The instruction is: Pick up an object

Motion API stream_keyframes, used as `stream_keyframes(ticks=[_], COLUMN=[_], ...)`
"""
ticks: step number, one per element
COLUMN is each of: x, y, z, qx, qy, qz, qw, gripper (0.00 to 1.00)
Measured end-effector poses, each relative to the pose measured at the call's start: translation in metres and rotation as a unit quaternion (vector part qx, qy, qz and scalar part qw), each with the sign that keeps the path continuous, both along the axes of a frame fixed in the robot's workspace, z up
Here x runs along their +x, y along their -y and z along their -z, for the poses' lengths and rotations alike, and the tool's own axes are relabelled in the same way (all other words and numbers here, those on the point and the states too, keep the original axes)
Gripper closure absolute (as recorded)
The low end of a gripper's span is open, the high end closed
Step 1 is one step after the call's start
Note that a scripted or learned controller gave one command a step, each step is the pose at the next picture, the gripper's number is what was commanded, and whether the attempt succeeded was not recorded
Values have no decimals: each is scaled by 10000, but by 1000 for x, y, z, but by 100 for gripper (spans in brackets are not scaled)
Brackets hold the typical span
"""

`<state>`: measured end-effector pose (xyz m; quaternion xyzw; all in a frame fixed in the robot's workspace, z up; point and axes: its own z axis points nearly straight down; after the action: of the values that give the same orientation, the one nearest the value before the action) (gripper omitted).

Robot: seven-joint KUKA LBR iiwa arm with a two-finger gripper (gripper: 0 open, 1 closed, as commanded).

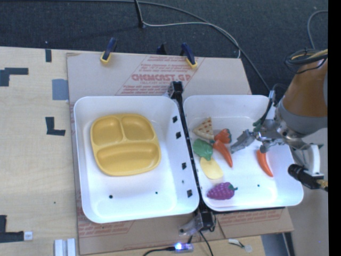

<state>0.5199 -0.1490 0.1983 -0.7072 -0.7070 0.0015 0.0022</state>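
Two white bins sit side by side mid-frame. At right, the hand (254, 138) hangs over the right bin (242, 106), fingers spread, gripping nothing, between a red carrot (224, 152) and an orange carrot (265, 162). Purple grapes (221, 191) lie lower.

I'm looking at a lab test bench: cardboard sheet (160, 73) clamped down with blue-and-yellow clamps (108, 51), loose cables (176, 15), tape marks (53, 126) on the tabletop.
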Motion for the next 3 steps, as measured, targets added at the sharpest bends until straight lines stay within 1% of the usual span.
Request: stream_keyframes(ticks=[1, 2, 3], x=[1, 1, 1], y=[0, -1, -1], z=[-2, 61, 112], qx=[-4, 1, -5], qy=[25, -4, 21], qz=[-4, -3, -5], qw=[10000, 10000, 10000], gripper=[0, 0, 0])
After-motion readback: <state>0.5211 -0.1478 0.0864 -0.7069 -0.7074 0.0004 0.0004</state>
